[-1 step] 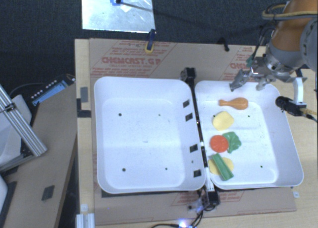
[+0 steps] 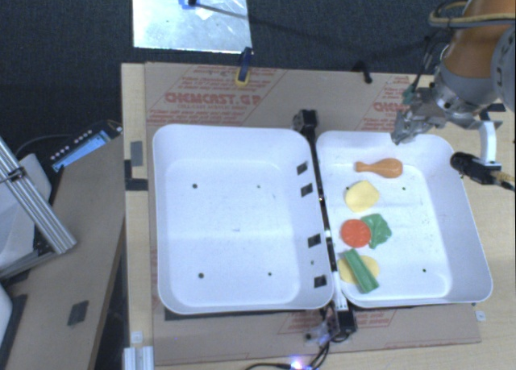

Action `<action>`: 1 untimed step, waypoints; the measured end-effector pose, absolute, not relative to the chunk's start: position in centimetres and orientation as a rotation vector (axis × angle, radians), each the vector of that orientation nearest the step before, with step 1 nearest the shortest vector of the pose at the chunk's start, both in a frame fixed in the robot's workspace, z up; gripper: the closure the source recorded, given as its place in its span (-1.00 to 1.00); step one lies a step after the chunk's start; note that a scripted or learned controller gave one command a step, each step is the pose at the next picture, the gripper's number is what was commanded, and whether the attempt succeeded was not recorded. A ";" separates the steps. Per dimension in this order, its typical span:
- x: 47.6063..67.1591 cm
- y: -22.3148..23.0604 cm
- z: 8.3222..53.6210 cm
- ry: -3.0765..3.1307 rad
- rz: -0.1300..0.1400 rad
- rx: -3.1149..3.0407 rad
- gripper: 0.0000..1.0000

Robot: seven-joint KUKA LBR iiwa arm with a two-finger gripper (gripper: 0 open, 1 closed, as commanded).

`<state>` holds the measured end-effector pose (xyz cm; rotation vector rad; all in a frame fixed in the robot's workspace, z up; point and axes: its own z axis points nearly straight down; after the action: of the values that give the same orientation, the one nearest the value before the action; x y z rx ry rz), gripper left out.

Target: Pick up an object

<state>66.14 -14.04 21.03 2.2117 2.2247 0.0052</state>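
— Dark carpet all round, and that table (image 2: 89,199) with the cardboard sheet (image 2: 266,94) under the two white bins. How far along would you say it is?

— Hardly started, I'd judge. The arm (image 2: 476,46) hangs over the far right corner of the right bin (image 2: 459,223), and the gripper (image 2: 405,130) sits about at the bin's back rim, with nothing under it that I can make out.

— And the left bin (image 2: 234,215)?

— Bare white bottom. Everything to pick is in the right one: a drumstick-shaped orange piece (image 2: 380,168) nearest the gripper, then a yellow lump (image 2: 361,195), a red round piece (image 2: 355,233) touching a green leafy piece (image 2: 377,229), and a green stick (image 2: 360,271) lying across another yellow piece (image 2: 367,264) at the front.

— Has it hold of anything?

— From here I can't tell how the fingers stand; too small and blurred. All the toys lie flat on the bin floor, so the picking is all left to do: choose one, drop down, close, lift.
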 end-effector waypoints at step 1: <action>66.9 -8.0 14.9 2.232 0.001 2.213 1.00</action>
<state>66.89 -8.02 14.88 2.2127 2.2323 0.0008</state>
